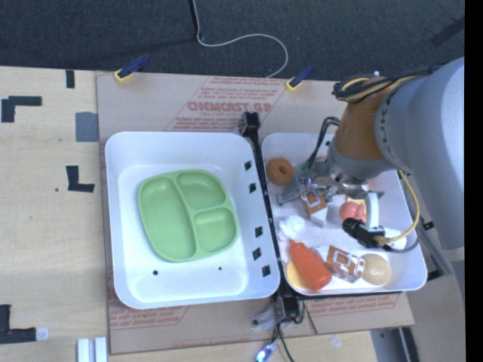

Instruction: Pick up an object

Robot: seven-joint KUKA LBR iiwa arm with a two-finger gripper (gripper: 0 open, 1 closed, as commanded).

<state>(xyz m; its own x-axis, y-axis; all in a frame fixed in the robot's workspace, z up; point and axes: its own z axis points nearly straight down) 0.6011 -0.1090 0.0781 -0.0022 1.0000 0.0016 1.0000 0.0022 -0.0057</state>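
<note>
- Arm (411, 134) first: we see it enter from the right of the frame, grey with its orange band at upper right, bent down over the right bin (407, 281).
- We place the gripper (311, 188) low inside that bin, near its upper left part; whether the jaws are open or closed we cannot tell, for the wrist and cables hide them.
- Just left of the jaws lies a brown ring-shaped doughnut (281, 170), apart from them as far as we can see.
- A small orange-and-white box (315, 202) sits right beneath the jaws; contact is unclear to us.
- Lower in the frame we find an orange bottle (309, 264), another patterned box (344, 262) and a tan round bun (375, 268).
- Left bin (121, 202) holds a green divided plate (187, 214) at centre left.
- Both bins rest on the counter (45, 225).
</note>
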